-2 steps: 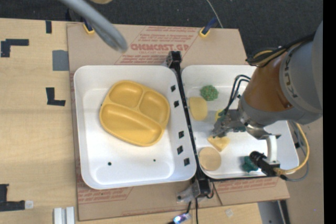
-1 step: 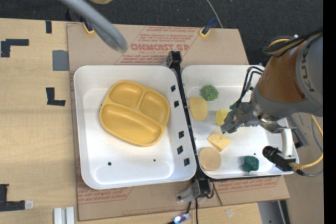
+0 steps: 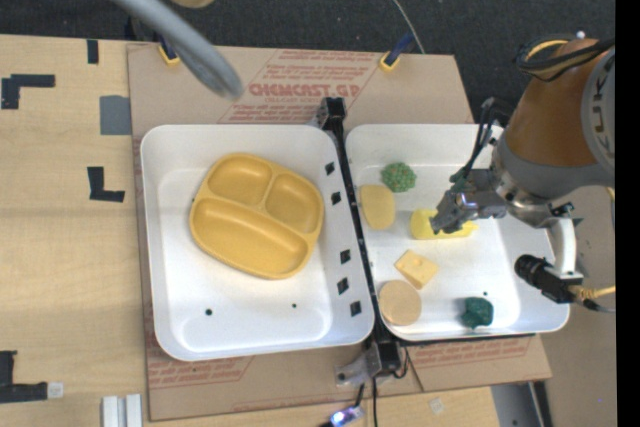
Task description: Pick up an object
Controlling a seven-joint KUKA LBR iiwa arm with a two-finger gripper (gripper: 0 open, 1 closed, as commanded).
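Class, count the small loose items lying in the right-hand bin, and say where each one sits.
6. Green broccoli piece at the back; pale oval by the divider; bright yellow piece under the gripper, partly covered; yellow wedge mid-bin; tan disc front-left; dark green lump front-right.
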